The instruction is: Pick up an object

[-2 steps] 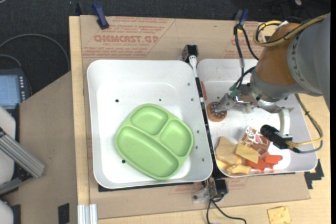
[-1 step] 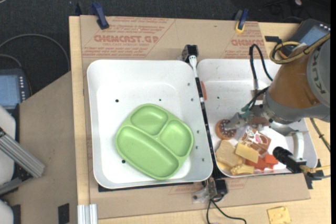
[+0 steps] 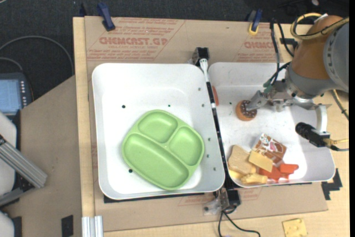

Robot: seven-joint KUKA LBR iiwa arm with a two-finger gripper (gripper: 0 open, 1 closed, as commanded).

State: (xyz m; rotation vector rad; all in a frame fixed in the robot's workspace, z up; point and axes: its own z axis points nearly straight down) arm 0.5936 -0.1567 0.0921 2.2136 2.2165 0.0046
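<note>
A small brown chocolate doughnut lies near the left wall of the right bin. My gripper reaches in from the right, and its tip sits just above and to the right of the doughnut, touching it or nearly so. A pile of toy food lies at the front of the same bin: a tan bread slice, a yellow cheese wedge, a brown and white packet and an orange-red piece. Nothing is lifted off the bin floor.
A green divided plate lies in the left bin. A black divider rail runs between the bins. A black part with a cable hangs over the right bin's right side. The grey and orange arm covers the back right corner.
</note>
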